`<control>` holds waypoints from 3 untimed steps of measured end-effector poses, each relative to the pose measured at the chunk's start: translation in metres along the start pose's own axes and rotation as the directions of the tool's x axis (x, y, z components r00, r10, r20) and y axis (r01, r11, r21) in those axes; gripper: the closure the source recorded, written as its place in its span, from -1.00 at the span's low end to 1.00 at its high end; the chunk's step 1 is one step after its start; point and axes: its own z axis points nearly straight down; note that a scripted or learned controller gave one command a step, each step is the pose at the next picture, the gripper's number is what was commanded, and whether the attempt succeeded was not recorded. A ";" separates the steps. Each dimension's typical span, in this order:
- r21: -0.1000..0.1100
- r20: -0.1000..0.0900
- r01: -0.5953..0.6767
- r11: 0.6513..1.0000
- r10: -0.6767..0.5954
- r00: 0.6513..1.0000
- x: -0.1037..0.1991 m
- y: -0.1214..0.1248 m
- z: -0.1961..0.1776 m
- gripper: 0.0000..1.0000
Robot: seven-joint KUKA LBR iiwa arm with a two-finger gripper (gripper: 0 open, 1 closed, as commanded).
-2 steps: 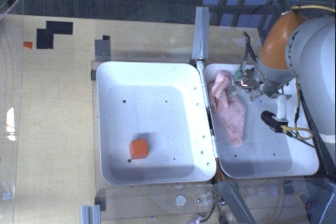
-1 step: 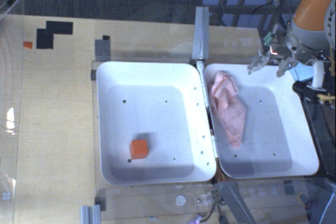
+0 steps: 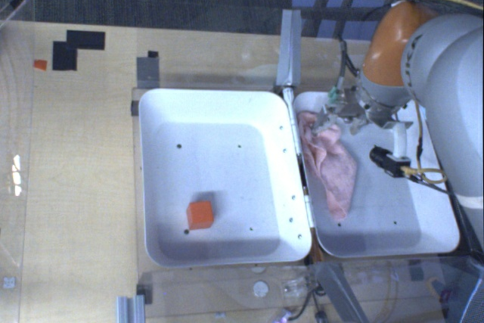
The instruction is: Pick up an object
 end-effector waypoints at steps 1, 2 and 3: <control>-0.014 0.007 0.136 0.991 -0.136 0.991 -0.066 -0.100 0.010 -1.00; -0.005 0.002 -0.002 1.000 0.002 1.000 -0.047 -0.070 -0.079 -1.00; -0.004 0.002 -0.089 0.996 0.089 0.996 -0.027 -0.051 -0.112 -1.00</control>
